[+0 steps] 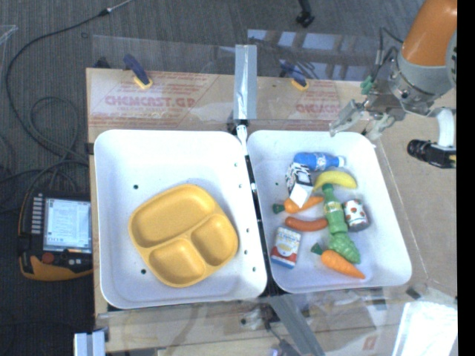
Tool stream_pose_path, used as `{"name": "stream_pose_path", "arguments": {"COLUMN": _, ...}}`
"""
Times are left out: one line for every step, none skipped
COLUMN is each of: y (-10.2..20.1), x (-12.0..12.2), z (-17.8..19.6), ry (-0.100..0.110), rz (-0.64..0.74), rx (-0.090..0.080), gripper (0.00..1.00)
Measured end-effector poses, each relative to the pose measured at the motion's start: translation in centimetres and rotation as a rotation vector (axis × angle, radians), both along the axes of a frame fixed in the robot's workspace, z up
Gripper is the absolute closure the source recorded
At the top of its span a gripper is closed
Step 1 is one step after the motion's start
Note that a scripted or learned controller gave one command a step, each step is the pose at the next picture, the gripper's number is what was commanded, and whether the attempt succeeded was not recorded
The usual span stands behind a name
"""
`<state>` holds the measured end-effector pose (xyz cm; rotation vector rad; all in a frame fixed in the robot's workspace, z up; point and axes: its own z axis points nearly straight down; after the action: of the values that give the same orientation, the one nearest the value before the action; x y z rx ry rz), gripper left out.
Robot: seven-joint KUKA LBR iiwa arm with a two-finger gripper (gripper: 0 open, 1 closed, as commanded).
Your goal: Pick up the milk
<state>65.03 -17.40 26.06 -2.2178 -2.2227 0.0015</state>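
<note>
Grey metal fingers (343,124) of the gripper (361,124) stood spread apart with nothing between them, poised over the back rim of the right bin (395,221) near its far right corner. Above them rose the arm (430,35) with its orange band, entering from the two o'clock side of the view.

From the fingers, the milk carton (300,179) lay toward seven o'clock, well apart from them, in the upper left part of the right bin. It was a small black-and-white carton lying tilted, just below a blue-and-white bottle (318,160) and touching or nearly touching a yellow banana (335,179) at its three o'clock.

Further down the same bin lay an orange sausage-like piece (306,224), a green bottle (335,217), a small can (356,214), a red-and-white carton (286,246) and a carrot (341,263) toward the front.

At nine o'clock from all this, the left bin (126,162) held a yellow divided tray (183,233) with three compartments.
</note>
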Motion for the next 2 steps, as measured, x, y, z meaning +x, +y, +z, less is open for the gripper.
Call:
{"name": "stream_pose_path", "arguments": {"y": 1.1, "x": 2.1, "z": -14.8, "ry": -0.016, "rz": 0.062, "rx": -0.009, "gripper": 0.0}}
{"name": "stream_pose_path", "arguments": {"y": 4.0, "x": -3.2, "z": -17.0, "ry": -0.012, "rz": 0.021, "rx": -0.006, "gripper": 0.0}}
